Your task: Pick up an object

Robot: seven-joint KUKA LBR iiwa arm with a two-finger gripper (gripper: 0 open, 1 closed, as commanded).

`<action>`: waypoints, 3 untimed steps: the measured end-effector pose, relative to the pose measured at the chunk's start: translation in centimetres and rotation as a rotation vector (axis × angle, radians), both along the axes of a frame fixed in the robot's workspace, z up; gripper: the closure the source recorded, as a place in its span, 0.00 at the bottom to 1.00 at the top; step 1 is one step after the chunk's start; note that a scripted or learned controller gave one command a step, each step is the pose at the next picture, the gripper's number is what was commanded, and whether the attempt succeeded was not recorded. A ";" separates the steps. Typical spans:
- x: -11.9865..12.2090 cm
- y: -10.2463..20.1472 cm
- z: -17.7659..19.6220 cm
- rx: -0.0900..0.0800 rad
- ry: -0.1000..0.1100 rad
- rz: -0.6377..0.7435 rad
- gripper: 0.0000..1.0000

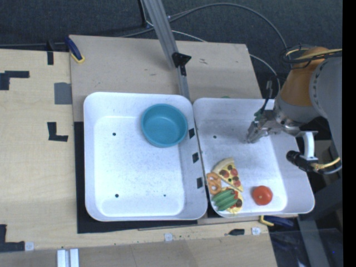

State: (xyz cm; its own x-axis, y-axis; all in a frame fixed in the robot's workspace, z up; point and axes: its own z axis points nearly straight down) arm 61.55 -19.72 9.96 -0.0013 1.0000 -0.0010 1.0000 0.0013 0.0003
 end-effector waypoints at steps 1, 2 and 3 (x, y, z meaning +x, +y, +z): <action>0.2 -0.4 6.2 0.000 -0.004 -0.001 1.00; 0.4 -0.8 10.5 0.000 -0.002 -0.001 1.00; 0.5 -0.8 13.2 0.001 -0.002 -0.001 1.00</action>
State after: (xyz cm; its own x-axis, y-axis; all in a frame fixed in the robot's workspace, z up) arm 62.03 -20.51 23.15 -0.0006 1.0000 -0.0005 1.0000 0.0006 0.0020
